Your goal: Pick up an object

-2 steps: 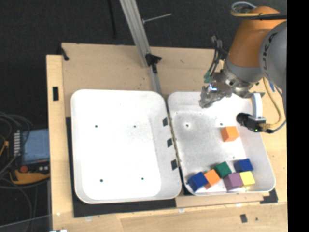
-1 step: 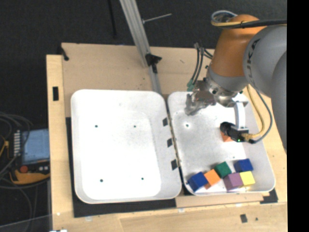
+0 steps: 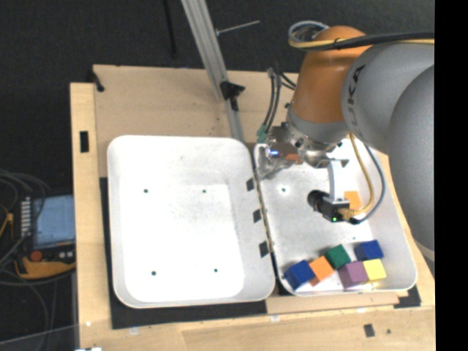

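Note:
Several small cubes lie along the near edge of the right bin (image 3: 292, 196): a blue cube (image 3: 299, 273), an orange cube (image 3: 321, 268), a green cube (image 3: 337, 256), a purple cube (image 3: 355, 273), a yellow cube (image 3: 375, 270) and a second blue cube (image 3: 368, 251). Another orange block (image 3: 352, 199) sits farther back, near the bin's right side. My gripper (image 3: 272, 158) hangs over the far left corner of the right bin, close to the wall between the two bins and well away from the cubes. I see nothing in it.
The left bin (image 3: 179, 218) lies beside the right one. A black cable fitting (image 3: 325, 205) hangs from the wrist over the middle of the right bin. A slanted metal post (image 3: 212, 57) rises behind the bins. A blue device (image 3: 51, 221) sits left of the bench.

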`<move>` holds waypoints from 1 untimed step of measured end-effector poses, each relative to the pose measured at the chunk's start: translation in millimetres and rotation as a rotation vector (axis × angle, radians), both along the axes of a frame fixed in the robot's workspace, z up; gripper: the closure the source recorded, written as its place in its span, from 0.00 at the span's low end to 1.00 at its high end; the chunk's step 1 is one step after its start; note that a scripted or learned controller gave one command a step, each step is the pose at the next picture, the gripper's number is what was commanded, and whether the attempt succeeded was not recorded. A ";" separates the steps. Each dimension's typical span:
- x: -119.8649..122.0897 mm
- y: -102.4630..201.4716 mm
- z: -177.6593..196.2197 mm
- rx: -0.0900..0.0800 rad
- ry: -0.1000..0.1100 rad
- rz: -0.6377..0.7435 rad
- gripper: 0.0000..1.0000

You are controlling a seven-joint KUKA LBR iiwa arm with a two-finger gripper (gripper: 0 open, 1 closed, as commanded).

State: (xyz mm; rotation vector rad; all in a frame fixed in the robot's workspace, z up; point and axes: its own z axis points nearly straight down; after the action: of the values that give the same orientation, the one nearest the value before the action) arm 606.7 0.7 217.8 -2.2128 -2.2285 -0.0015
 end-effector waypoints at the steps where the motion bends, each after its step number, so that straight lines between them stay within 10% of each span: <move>1: -15.1 39.3 3.1 0.000 0.000 -0.001 1.00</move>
State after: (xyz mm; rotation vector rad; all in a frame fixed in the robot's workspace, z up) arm 591.5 40.0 221.0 -2.2131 -2.2276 -0.0011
